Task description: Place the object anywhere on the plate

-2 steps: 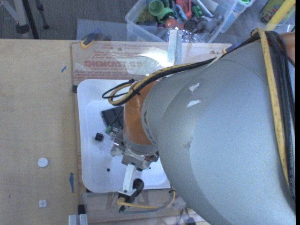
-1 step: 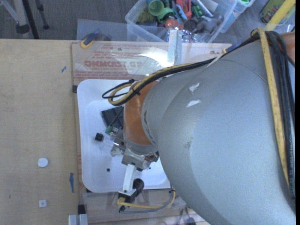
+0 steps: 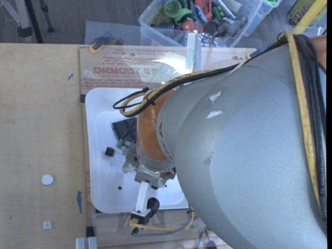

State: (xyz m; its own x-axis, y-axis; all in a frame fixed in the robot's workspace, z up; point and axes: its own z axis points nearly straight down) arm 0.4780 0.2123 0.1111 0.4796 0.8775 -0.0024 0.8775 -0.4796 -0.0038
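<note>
The big grey arm with its orange band [image 3: 150, 131] hid most of the shallow white bin [image 3: 98, 139], so a blind descent risked missing. Whether the gripper [image 3: 142, 178] held anything could not be told. The small black cube [image 3: 109, 151], probably the object, lay loose just beside it and could be knocked away.

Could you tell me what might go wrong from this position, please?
1. The arm covers most of the white bin, so the camera cannot confirm what lies under it; a grasp or drop could go unseen.
2. The yellow and black cable loops loosely above the bin and might snag.
3. The small black object lies loose beside the wrist and could be knocked.
</note>
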